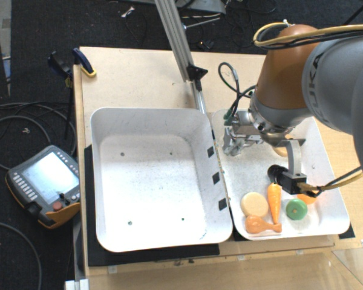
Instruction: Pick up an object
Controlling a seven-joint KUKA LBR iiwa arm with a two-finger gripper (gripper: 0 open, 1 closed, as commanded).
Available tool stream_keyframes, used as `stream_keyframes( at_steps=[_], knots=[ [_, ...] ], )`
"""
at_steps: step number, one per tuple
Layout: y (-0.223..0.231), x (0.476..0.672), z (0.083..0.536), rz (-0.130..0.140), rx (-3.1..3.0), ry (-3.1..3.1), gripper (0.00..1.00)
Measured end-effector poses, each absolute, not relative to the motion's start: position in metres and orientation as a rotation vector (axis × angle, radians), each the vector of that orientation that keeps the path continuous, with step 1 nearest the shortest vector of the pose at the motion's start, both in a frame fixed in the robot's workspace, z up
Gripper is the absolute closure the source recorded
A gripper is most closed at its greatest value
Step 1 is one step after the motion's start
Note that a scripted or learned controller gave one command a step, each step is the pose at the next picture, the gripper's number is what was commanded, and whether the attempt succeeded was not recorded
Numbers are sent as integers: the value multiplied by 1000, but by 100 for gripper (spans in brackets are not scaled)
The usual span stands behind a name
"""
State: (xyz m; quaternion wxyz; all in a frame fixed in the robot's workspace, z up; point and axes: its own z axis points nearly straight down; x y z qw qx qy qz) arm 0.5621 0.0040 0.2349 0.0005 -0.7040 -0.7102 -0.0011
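Gripper (235,142) metallic over right bin (327,162), glossy tapered carrot (274,202); round cream disc (254,203)

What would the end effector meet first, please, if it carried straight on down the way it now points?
Probably bare floor of the right bin: the end effector hangs over its far-left part, apart from the carrot. Depth is unclear.

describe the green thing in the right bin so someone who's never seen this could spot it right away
Start at the right-hand white bin, the one the arm reaches over, and look to its near end, where a few toy foods lie together. The green piece is small and round, just right of the upright orange carrot. It is the only green item; its neighbours are orange or cream.
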Motion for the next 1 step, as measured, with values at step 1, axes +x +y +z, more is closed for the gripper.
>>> stream_keyframes(
  at_steps=[1],
  knots=[
    [61, 568, 237, -3, -2211, -2231, 100]
  ],
)
